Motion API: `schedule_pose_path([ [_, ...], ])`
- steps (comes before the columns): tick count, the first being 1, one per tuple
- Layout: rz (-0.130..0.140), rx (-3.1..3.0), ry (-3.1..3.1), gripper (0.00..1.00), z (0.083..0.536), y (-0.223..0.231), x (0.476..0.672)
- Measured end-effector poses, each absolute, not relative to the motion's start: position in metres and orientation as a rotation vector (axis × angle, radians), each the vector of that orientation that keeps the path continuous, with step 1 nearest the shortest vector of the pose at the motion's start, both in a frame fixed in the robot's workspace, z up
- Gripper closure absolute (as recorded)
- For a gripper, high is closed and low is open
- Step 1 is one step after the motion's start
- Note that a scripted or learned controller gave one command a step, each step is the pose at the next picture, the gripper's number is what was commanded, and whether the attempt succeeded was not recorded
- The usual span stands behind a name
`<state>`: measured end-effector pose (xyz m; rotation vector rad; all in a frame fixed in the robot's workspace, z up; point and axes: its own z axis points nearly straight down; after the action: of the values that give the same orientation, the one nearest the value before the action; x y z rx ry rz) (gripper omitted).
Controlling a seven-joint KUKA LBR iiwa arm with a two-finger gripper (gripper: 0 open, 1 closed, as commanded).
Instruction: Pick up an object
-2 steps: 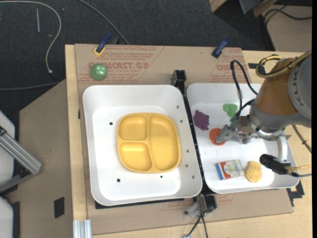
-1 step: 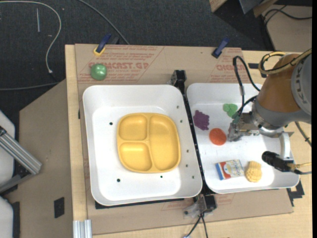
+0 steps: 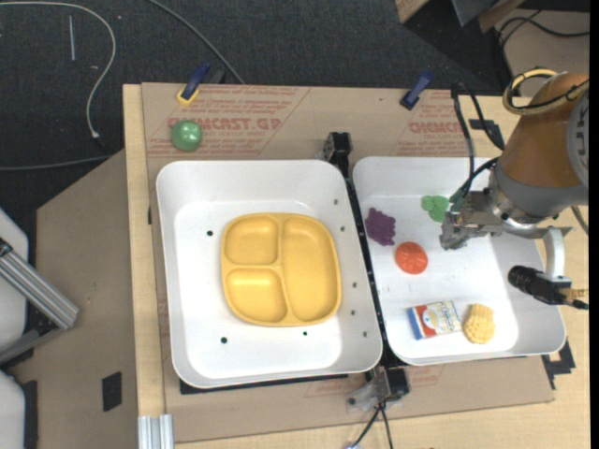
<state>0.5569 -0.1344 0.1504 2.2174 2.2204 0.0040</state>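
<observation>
The right white bin (image 3: 524,340) holds several small objects. A green toy (image 3: 433,206) lies near its back, a purple grape bunch (image 3: 380,224) at its left wall and a red tomato (image 3: 411,257) in the middle. A small red, white and blue box (image 3: 434,319) and a yellow corn piece (image 3: 478,324) lie at the front. My gripper (image 3: 457,229) hangs low over the bin, just right of the green toy and up-right of the tomato. Nothing shows in its grasp.
The left white bin (image 3: 187,204) holds a yellow divided plate (image 3: 281,267). A green ball (image 3: 187,136) sits on the cardboard behind that bin. Blue clamps (image 3: 195,84) pin the board's back edge. A black fitting (image 3: 535,283) on the arm hangs over the right bin's right side.
</observation>
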Motion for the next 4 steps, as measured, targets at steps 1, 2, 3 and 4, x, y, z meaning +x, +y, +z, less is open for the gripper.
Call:
schedule_pose_path([
  [1, 0.005, 2.217, 2.221, 1.00, 0.203, -0.129, 0.549],
  [2, 0.006, 2.215, 2.218, 1.00, 0.265, -0.135, 0.554],
  [3, 0.003, 2.218, 2.220, 1.00, 0.287, -0.135, 0.555],
  [4, 0.000, 2.219, 2.227, 1.00, 0.286, -0.091, 0.556],
])
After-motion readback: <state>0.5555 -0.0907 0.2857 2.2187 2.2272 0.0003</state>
